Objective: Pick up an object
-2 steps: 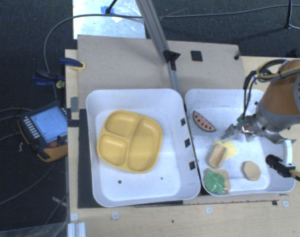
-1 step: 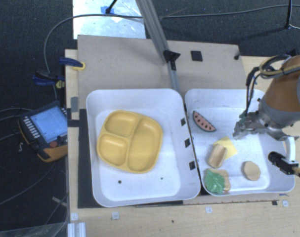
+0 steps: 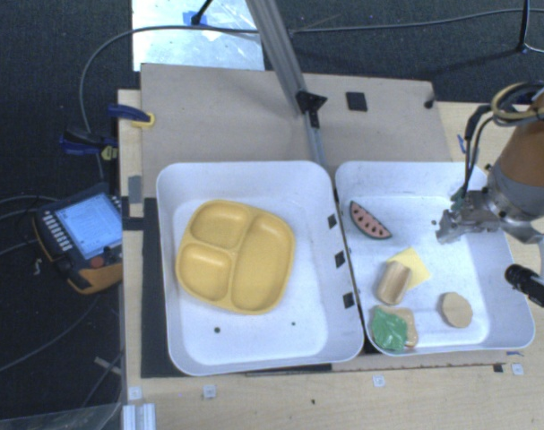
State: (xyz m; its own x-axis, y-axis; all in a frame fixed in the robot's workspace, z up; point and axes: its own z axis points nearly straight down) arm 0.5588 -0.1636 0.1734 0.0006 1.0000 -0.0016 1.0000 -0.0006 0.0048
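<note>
Divided plate (image 3: 236, 256) in left bin (image 3: 177, 186), watermelon slice (image 3: 369, 221) in right bin (image 3: 513, 325)

Bench (image 3: 254, 106) with two white bins (image 3: 191, 330)

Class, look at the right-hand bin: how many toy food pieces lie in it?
4, though the arm may hide more. The watermelon slice lies near the bin's upper left, the yellow-and-tan piece mid-bin, the green-topped piece at the lower left, the round tan piece lower right.

Five food toys (image 3: 394, 280) in right bin (image 3: 513, 330)
</note>
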